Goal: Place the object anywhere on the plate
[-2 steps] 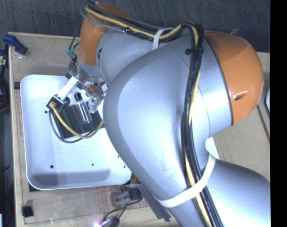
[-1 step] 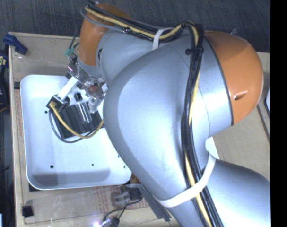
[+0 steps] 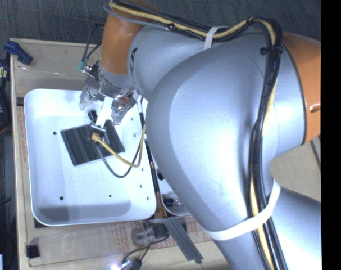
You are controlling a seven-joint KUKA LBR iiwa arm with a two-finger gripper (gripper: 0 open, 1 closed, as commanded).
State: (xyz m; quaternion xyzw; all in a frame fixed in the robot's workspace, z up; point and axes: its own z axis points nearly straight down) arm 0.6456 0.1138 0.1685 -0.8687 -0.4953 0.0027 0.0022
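In left bin (image 3: 42, 170): one dark ribbed slab (image 3: 80, 145), claw (image 3: 105, 107) just beside.

No text, label, brand, number or sign could be read anywhere, neither on the grey arm (image 3: 215, 128), the white bin (image 3: 44, 173) nor the table (image 3: 74, 245).

The grey arm (image 3: 215, 122) reaches in from the right and covers most of the right-hand bin. Its gripper (image 3: 101, 112) hangs over the upper part of the left white bin (image 3: 63, 190). A dark, ribbed, flat slab (image 3: 80, 145) lies tilted in that bin, just below the gripper. A blue clamp (image 3: 17, 52) sits at the counter's (image 3: 74, 241) far left corner.
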